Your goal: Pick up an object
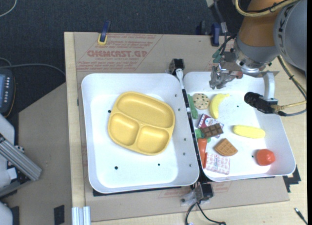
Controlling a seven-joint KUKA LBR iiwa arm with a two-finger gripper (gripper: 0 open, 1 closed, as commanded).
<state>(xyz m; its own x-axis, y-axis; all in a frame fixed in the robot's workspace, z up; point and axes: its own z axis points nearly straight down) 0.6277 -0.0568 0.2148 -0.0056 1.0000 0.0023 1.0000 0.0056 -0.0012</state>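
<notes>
The gripper (218,82) hangs close over a curved yellow plastic banana (218,105) in the shallow white bin (287,143). Open or closed, I cannot tell.

My arm (296,24) is grey w/ a smooth, rounded shell. A glossy orange band (265,5), bulbous and bright under the light, sits above the wrist. Below it the wrist flange (251,59) is a silver-grey metal ring. My gripper (220,77) is small, bare metal, dark in the recesses, w/ thin wires (227,48) beside it.
</notes>
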